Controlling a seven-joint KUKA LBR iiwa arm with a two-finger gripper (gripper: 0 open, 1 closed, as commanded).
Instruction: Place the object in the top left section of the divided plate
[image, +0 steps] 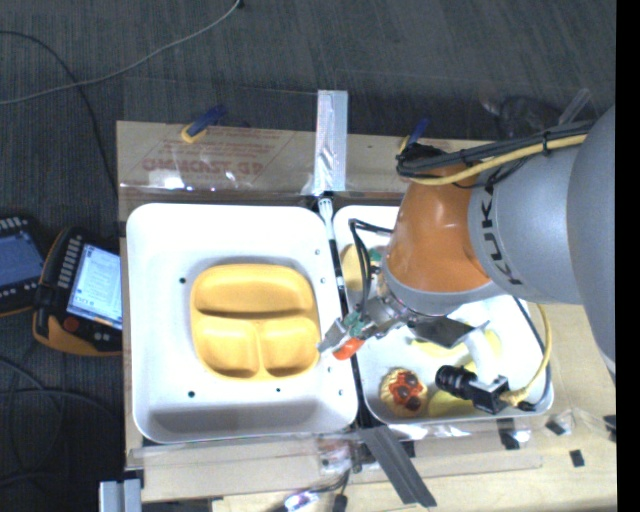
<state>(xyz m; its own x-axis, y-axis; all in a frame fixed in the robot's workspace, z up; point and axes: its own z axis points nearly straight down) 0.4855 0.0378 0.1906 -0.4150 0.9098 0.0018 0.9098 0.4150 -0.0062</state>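
Currently the gripper (350, 335) sits over the divider between the two white bins, apparently closed on a small orange and green object (346, 347) that shows at its tip. The yellow divided plate (255, 317) lies in the left bin (160, 260), directly left of the gripper. Target section is the plate's upper compartment, so the object lies right of and slightly below it. Judgement: next move runs leftward and a little up the view.
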